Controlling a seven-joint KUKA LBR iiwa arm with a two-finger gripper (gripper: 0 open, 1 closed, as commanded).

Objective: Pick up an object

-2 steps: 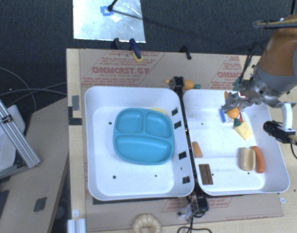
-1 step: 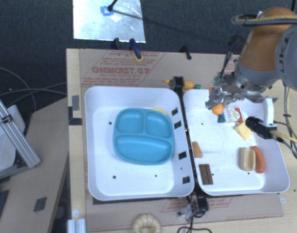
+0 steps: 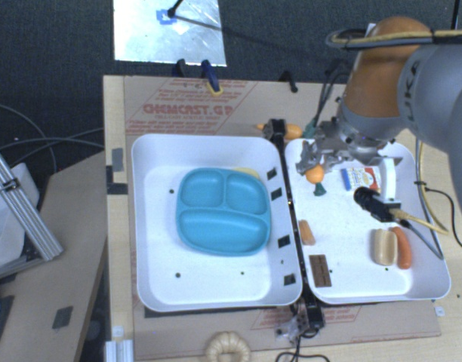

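Observation:
My gripper hangs over the far left part of the right bin. Right under its tip lies a small orange fruit with a green stem, touching or nearly touching it. Nothing can be seen clamped in the gripper. Also in this bin are a hot dog in a bun, a small tan piece, a brown flat block, a red and white packet and a white tube. The left bin holds a blue divided plate.
Another orange item sits at the far rim between the bins, beside a black clip. A pale ring-shaped thing lies on the bench in front of the bins. The arm's grey and orange body looms over the right bin's far side.

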